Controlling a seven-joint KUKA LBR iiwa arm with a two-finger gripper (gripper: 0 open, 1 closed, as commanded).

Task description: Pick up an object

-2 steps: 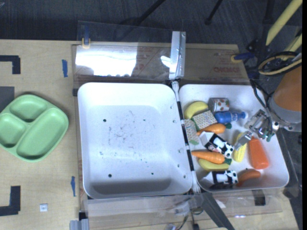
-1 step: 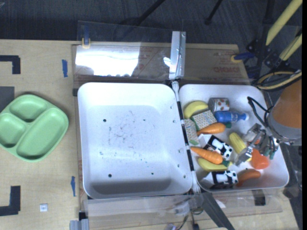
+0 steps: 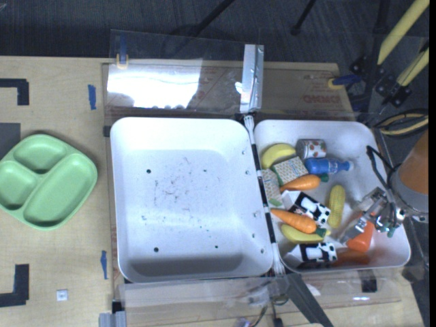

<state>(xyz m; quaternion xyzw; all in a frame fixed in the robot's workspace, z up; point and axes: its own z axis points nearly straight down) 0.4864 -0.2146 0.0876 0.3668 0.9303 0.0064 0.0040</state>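
The right bin (image 3: 354, 136) holds a heap of toy items: a yellow lemon-like piece (image 3: 278, 154), a small can (image 3: 311, 147), a blue bottle (image 3: 327, 165), two carrots (image 3: 300, 182) (image 3: 294, 218), a yellow corn cob (image 3: 336, 205), a banana (image 3: 302, 234) and black-and-white cow toys (image 3: 313, 210). An orange cone-shaped piece (image 3: 361, 241) lies near the bin's front right corner. My gripper (image 3: 371, 216) hangs low over the right side of this bin, just above and beside the orange piece, right of the corn cob. I see nothing clearly held in it.
The left bin (image 3: 136, 142) adjoins the right one along a shared rim. A green divided plate (image 3: 46, 180) rests on the bench at far left. A clear panel (image 3: 177, 80) stands behind the bins. Cables run along the right bin's edge.
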